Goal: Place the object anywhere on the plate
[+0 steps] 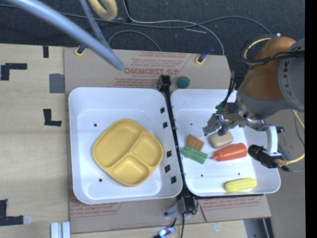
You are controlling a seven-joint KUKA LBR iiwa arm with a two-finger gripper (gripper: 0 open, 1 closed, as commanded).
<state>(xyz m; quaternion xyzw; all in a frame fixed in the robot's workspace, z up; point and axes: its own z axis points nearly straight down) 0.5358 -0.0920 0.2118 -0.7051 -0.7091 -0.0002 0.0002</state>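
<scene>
Camera view: we log the end effector (219,128) above a beige toy (221,140) in the right bin (267,182), grip state untellable; pickup step pending; next, carry to yellow plate (128,152)

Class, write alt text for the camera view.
A grey robot arm's pincer hovers over a beige toy food piece in the right white bin, beside an orange toy carrot; the left bin holds a yellow divided plate.
</scene>
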